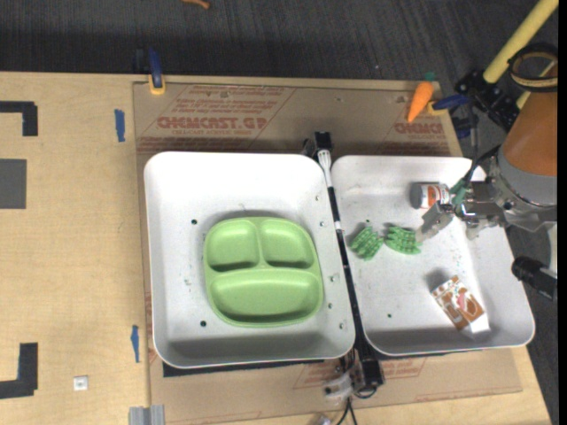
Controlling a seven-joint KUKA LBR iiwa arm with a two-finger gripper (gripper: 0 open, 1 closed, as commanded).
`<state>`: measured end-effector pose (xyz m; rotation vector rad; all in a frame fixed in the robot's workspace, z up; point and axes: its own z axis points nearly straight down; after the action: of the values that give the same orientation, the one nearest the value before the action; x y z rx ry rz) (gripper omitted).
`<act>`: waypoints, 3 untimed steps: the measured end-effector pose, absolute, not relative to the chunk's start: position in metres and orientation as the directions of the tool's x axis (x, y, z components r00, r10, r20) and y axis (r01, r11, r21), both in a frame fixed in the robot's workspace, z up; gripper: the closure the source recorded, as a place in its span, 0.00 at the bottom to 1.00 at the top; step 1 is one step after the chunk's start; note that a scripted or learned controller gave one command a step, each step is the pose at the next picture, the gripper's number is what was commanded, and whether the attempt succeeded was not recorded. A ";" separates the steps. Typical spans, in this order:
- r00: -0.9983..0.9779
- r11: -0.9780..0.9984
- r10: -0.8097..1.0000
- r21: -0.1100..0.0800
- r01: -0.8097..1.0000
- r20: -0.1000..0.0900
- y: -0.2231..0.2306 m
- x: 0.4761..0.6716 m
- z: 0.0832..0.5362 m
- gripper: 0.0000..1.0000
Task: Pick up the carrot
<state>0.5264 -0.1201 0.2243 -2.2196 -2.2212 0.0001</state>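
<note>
Scanning from the left, we see the left bin (168,237) carrying a green divided plate (262,268) — nothing there concerns us. In the right bin (509,326) lie two green leafy pieces (385,240), a small can (427,194) and a wrapped packet (461,304). Our hand (440,217) hangs low over that bin, just beside the can, and we cannot tell whether it is apart or together at this angle. The carrot (420,102) sits outside both bins, on the worktop (71,264) behind the right bin's far rim. The risk, as we judge it, is plain: a close from here would catch the can or nothing at all — and any reach toward the carrot must clear that rim without clipping it or rolling the carrot away.
</note>
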 end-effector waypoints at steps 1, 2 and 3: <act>0.046 -0.046 0.999 -0.002 0.999 0.001 -0.093 0.479 0.171 0.00; 0.047 -0.047 0.999 0.002 0.999 0.000 -0.093 0.480 0.181 1.00; -0.026 0.026 1.000 0.003 1.000 -0.002 -0.155 0.480 0.313 1.00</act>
<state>0.4800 -0.1554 0.3130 -2.1950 -2.2521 -0.0010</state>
